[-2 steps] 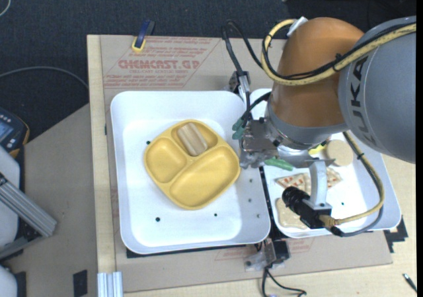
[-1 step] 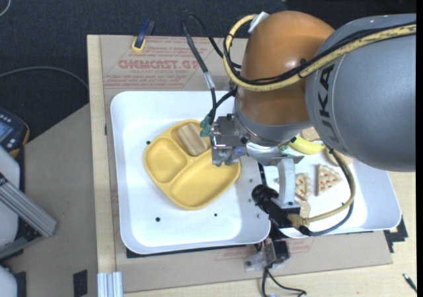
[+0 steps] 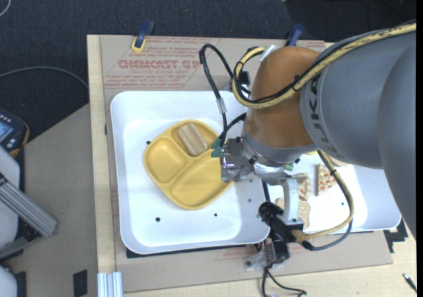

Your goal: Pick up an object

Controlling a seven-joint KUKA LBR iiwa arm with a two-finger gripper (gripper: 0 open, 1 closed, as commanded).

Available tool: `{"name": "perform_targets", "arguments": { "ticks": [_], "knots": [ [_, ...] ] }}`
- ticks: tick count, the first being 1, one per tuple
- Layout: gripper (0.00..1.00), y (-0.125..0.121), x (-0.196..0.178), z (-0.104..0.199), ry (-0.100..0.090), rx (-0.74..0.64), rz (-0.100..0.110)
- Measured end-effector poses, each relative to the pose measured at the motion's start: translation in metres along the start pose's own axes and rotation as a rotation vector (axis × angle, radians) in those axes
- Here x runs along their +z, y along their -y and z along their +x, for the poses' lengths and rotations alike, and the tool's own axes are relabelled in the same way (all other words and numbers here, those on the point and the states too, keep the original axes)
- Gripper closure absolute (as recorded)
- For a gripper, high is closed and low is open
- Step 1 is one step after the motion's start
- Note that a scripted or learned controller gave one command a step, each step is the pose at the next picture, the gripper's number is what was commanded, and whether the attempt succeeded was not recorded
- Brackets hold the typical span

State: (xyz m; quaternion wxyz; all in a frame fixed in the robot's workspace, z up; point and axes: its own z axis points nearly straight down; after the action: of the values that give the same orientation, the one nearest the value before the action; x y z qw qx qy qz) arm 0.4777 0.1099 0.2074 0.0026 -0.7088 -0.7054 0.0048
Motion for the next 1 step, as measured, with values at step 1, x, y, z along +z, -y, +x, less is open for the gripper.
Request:
{"name": "perform_targets", "arguments": {
  "ticks": [1],
  "knots": [
    [1.0,-0.0005,0.0409,-0.0194,-0.001,-0.001,-0.002]
  ]
}}
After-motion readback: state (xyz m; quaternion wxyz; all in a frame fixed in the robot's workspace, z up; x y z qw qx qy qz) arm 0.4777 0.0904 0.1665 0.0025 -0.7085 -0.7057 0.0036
